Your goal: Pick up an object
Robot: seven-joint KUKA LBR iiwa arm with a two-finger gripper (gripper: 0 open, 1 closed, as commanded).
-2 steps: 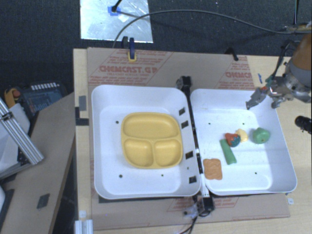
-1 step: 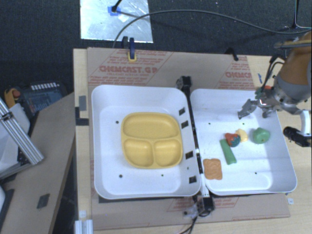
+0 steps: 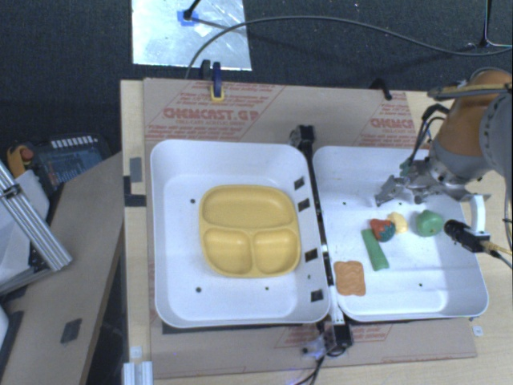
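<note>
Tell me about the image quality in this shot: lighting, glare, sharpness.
Camera view: lighting is even and soft, with the white bins bright but not blown out; strongest glare sits on the foil sheet at the top; shadows are faint, gathered under the tool in the right bin; the overall image is slightly soft and grainy, so the small toys lack fine detail.

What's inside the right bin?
In the right bin: a green ball, green block, orange-tan piece, small yellow piece and multicolored piece. The gripper covers some floor.
</note>
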